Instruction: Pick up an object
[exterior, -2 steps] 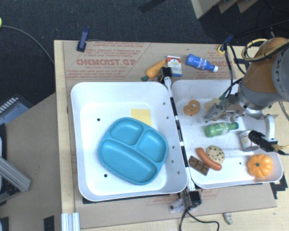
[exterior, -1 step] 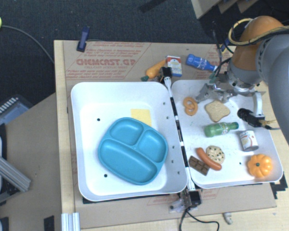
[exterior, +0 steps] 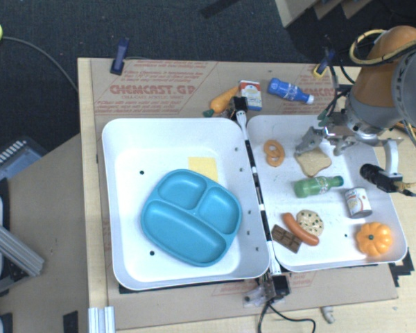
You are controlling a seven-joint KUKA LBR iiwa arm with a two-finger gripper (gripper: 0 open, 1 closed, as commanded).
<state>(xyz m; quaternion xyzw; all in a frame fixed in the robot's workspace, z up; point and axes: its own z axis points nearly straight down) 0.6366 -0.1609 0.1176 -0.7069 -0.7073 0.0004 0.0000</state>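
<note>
While the gripper [exterior: 324, 139] hovers spread open above the toast [exterior: 313, 162] in the right bin [exterior: 395, 252], it grasps nothing.

Blue divided plate [exterior: 191, 217]: glossy smooth plastic. White bins [exterior: 125, 186]: matt plastic. Bench top [exterior: 152, 85]: raw printed cardboard. Pumpkin [exterior: 374, 238]: shiny.

Blue bottle [exterior: 290, 91] — carton [exterior: 250, 94] behind bins

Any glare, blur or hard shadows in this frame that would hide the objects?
Camera view: even, soft lighting, faint shadows; white bins bright but not blown out; blue tray and pumpkin sharp enough; gripper slightly soft against the toast.
</note>
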